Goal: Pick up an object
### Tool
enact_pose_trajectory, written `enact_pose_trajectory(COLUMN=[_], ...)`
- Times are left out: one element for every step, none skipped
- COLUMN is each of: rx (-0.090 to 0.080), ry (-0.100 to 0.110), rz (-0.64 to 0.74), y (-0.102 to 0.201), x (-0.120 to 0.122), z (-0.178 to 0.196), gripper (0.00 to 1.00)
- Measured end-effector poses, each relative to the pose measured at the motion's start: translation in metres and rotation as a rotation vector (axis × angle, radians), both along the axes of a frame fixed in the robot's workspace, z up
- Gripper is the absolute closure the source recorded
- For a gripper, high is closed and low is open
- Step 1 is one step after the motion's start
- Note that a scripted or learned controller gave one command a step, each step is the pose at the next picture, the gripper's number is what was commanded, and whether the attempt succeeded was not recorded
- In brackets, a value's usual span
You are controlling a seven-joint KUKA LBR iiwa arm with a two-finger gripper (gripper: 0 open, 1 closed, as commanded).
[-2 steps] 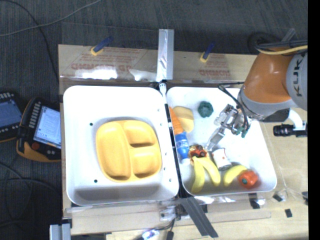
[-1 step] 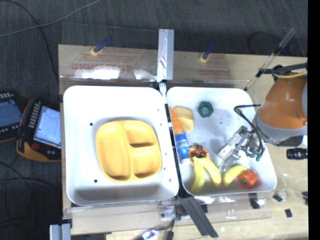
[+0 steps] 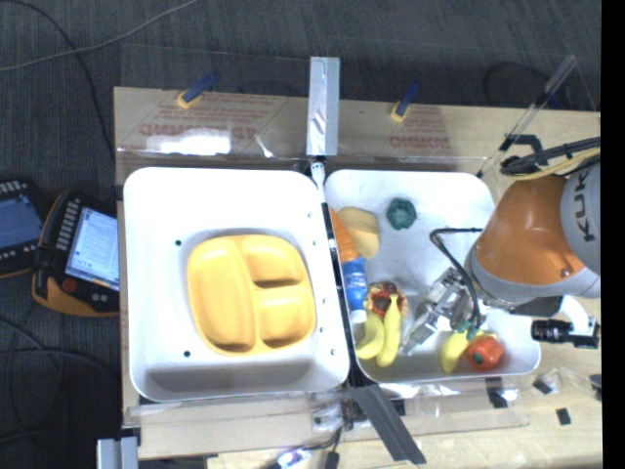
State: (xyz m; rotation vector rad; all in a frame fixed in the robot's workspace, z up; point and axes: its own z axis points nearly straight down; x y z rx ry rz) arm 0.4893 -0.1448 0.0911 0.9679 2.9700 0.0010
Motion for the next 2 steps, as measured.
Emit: enact_pose_trajectory(rx=[-0.005,0.0], ry=[-0.001,-0.003], rz=[0.076,0.075], y=[0.045,0.046], x=[0.0,0.002], z=[0.0,0.011], gripper=[0.0,1.0])
